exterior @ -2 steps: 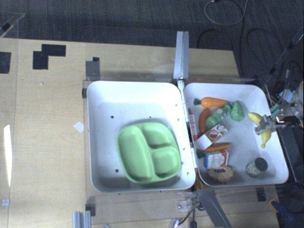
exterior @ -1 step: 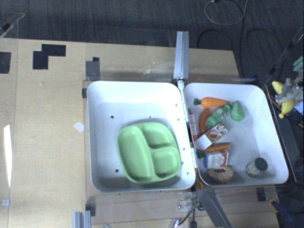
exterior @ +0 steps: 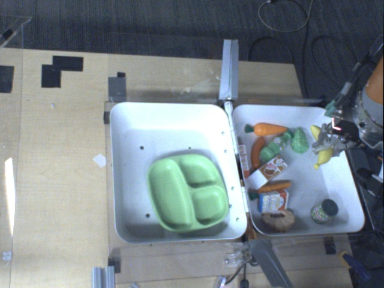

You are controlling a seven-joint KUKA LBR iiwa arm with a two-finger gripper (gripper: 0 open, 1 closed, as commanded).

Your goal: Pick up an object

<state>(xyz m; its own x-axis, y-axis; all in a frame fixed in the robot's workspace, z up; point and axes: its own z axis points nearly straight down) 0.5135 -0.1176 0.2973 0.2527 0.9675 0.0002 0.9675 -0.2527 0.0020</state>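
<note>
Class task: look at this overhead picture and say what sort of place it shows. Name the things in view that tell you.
Most likely a robot test bench in a lab: a claw over a white bin of toy food, a green divided plate in the other bin, and cables on the carpet.

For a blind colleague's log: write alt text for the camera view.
A grey arm's two-finger gripper hangs over the right white bin near a yellow toy banana, among carrots, cartons and a small can. The left white bin holds a green divided plastic tray.
</note>
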